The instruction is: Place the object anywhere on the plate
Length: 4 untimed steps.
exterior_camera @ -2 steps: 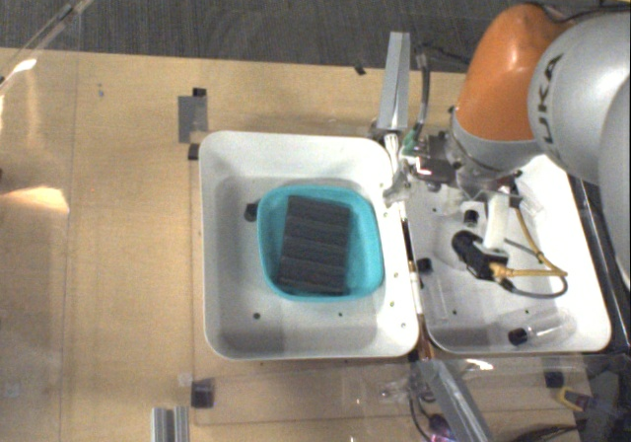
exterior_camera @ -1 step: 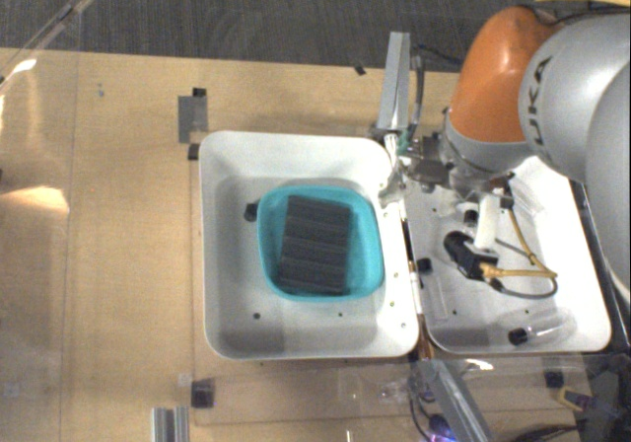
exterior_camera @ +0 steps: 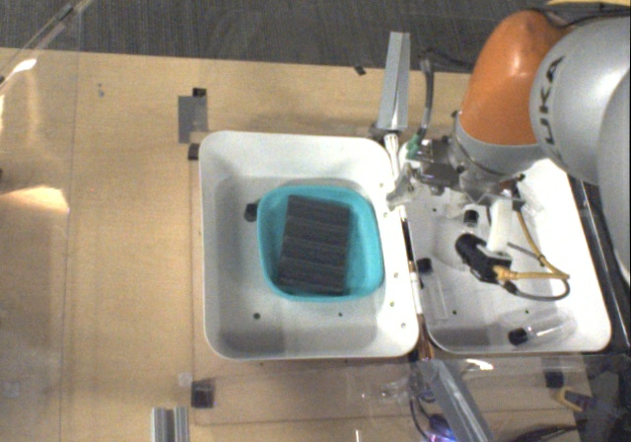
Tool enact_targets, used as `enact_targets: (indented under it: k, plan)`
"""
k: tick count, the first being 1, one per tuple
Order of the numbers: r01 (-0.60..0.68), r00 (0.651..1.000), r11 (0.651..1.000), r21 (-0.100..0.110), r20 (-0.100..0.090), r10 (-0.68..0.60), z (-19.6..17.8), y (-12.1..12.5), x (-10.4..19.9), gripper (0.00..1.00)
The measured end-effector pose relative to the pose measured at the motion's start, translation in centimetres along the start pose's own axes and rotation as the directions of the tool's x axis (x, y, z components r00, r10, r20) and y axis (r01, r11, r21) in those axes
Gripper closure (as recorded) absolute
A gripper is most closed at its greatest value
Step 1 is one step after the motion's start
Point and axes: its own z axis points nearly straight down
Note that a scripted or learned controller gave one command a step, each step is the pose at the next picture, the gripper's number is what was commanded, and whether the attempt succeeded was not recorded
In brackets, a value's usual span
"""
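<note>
Desk with two white bins, and from my seat the job looks done.

My block [exterior_camera: 315,243] lies flat on the plate [exterior_camera: 367,255], well inside its rim, and the plate sits in the left bin [exterior_camera: 222,233]. As I judge it, the placing is finished and all that is left is to confirm the block is free. The arm [exterior_camera: 567,95] reaches in from the right, its orange band above the right bin [exterior_camera: 582,322], wrist turned down. The tool [exterior_camera: 434,174] hangs near the wall the bins share, just beside the plate's bin and apart from the block. Whether the tool is released or clenched I cannot tell.
</note>
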Motion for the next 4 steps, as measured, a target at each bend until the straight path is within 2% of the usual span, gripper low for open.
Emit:
enact_targets:
  k: [1, 2, 3, 4]
  plan:
    - [-0.043, 0.999, 0.999, -0.003, 0.000, 0.043, -1.7, -0.2, -1.3, 0.00]
    - [-0.193, 0.981, 0.981, -0.009, -0.002, 0.193, -14.5, 2.4, 1.4, 0.00]
    - [-0.330, 0.944, 0.944, -0.009, -0.002, 0.330, -20.6, -1.3, -4.1, 0.00]
    - [-0.448, 0.894, 0.894, -0.006, 0.000, 0.448, -19.9, -1.6, -11.7, 0.00]
